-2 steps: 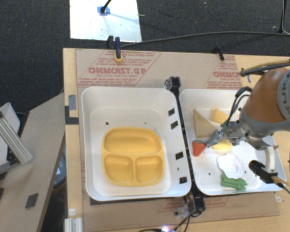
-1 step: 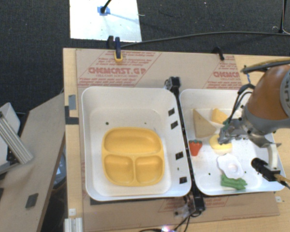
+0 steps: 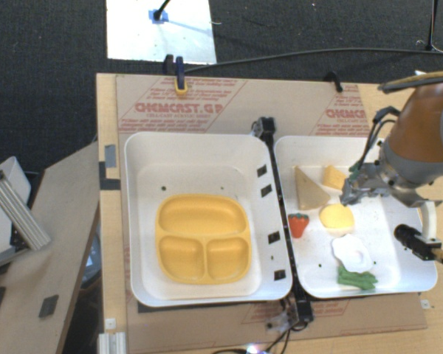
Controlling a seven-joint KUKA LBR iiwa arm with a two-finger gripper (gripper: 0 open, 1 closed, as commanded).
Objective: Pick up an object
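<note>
The grey arm with its orange band reaches in from 3 o'clock, and its hand (image 3: pixel 352 190) hangs low over the right-hand shallow white bin (image 3: pixel 410 271), directly above the round yellow lemon-like toy (image 3: pixel 337 217). Whether the hand is spread or pressed together cannot be told from here; nothing can be seen pinched in it.

Judging by that, no object has been lifted yet: every piece lies on the bin floor. At 11 o'clock of the lemon sits a tan wedge-shaped piece (image 3: pixel 308 190), with a small yellow block (image 3: pixel 334 176) beside it. A red strawberry-like toy (image 3: pixel 298 224) lies at 9 o'clock near the bin wall; a white fried-egg-like piece (image 3: pixel 352 254) and a green leafy piece (image 3: pixel 356 278) lie toward 6 o'clock.

The left-hand white bin (image 3: pixel 144 198) holds a yellow divided plastic plate (image 3: pixel 203 237). What remains is the grasp itself and the lift.
</note>
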